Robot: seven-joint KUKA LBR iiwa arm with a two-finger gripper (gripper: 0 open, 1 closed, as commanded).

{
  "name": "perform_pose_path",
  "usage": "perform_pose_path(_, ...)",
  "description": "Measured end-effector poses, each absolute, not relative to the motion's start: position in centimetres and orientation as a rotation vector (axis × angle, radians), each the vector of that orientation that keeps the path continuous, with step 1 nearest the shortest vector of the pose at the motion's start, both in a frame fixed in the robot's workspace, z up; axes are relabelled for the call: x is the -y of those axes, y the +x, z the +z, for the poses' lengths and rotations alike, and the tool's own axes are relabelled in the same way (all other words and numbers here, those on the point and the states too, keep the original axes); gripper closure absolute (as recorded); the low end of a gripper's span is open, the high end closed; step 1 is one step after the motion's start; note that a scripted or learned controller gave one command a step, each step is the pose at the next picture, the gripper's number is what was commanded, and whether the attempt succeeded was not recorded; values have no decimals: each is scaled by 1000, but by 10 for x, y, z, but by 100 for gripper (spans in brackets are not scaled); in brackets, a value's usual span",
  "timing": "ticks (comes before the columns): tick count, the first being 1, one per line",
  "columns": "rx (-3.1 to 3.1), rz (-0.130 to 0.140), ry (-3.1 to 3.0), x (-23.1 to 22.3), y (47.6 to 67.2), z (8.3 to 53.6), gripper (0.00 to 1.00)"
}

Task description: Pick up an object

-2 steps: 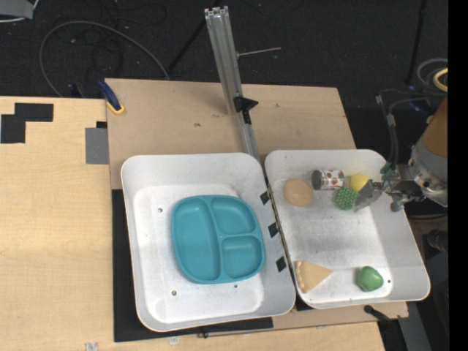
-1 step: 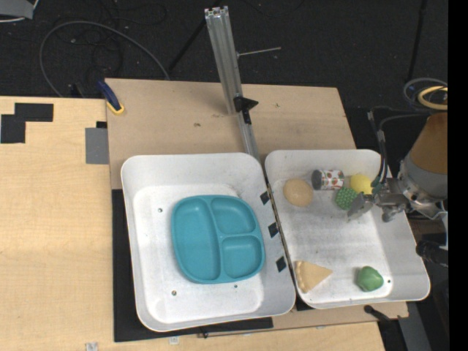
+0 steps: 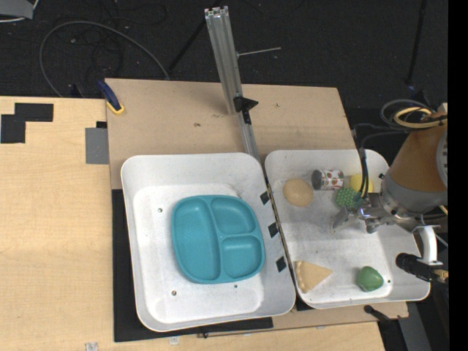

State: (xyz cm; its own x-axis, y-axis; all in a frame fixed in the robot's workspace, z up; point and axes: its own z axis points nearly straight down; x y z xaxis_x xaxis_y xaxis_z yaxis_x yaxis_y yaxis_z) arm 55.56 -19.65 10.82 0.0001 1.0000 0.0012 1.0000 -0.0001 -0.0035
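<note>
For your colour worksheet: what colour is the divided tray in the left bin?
Teal blue tray, seen in the camera view.

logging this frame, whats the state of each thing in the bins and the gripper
teal divided tray: flat in the left bin, upright
tan round piece: loose in the right bin
tan wedge: lying flat
green piece: loose, untouched
small can: on its side
gripper: low in the right bin
</note>
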Motion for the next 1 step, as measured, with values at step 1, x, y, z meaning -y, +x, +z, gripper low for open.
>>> perform_pose_path(1,2220,-3,-2223,197,558,94,0)
